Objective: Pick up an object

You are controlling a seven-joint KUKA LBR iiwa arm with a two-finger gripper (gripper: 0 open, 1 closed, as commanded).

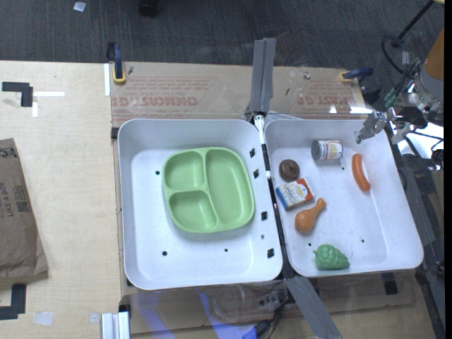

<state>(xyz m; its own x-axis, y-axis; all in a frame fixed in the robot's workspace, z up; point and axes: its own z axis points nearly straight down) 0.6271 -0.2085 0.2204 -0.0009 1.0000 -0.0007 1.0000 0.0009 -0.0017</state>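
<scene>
Approach step, by my reading: nothing lifted yet. The claw (370, 127) hangs at the upper right rim of the right-hand shallow white bin (402, 210), apart from every object; too small and blurred to tell whether released or clenched, and nothing visible in it.

Candidates lie in that bin: small silver tin can on its side (327, 150) nearest, long orange sausage-shaped toy (361, 172) just beside.

Next move calls for travel inward over one object, then descent
</scene>
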